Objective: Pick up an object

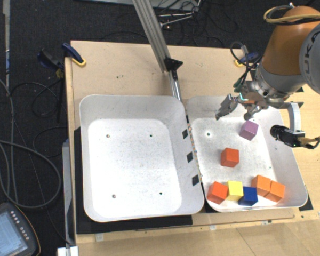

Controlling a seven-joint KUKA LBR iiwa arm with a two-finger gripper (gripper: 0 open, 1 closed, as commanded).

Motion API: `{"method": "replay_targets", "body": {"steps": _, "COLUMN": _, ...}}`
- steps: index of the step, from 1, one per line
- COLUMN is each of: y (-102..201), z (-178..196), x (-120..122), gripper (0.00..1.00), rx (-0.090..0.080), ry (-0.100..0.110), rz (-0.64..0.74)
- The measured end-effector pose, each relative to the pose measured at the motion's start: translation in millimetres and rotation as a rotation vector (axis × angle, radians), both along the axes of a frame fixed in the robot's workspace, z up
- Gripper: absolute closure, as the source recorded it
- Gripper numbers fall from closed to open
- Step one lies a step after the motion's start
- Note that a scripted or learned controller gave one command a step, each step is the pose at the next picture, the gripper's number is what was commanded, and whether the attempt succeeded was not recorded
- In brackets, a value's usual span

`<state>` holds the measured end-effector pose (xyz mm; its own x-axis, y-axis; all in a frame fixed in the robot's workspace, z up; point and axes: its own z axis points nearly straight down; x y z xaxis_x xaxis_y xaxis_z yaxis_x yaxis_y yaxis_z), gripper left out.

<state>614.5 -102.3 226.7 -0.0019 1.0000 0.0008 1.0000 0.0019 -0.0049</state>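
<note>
Gripper (pixel 239 108) hangs with its fingers spread wide and nothing between them, above the far edge of the right bin (pixel 293 164). Just beside it lies a purple cube (pixel 249 129). An orange cube (pixel 230 157) sits near the bin's middle. Along the near edge cluster three orange cubes, a yellow cube (pixel 235 189) and a blue cube (pixel 249 196).

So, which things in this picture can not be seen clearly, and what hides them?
- Blue cube in the right white bin: its sides are partly covered by the yellow cube and an orange cube packed against it.
- Orange cube at the front corner: partly behind its orange neighbour.
- Two-finger gripper: blurred, above the purple cube; contact cannot be judged.
- Grey arm: cut off by the right edge.
</note>
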Motion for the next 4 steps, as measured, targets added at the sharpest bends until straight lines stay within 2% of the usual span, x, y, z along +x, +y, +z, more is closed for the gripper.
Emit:
{"method": "replay_targets", "body": {"steps": 1, "y": 0, "z": 2, "x": 0, "gripper": 0.00, "rx": -0.001, "ry": -0.003, "rz": -0.001}}
{"method": "replay_targets", "body": {"steps": 2, "y": -7, "z": -46, "x": 4, "gripper": 0.00, "rx": -0.001, "ry": 0.000, "rz": -0.003}}
{"method": "replay_targets", "body": {"steps": 4, "y": -3, "z": -134, "x": 1, "gripper": 0.00, "rx": -0.001, "ry": 0.000, "rz": -0.002}}
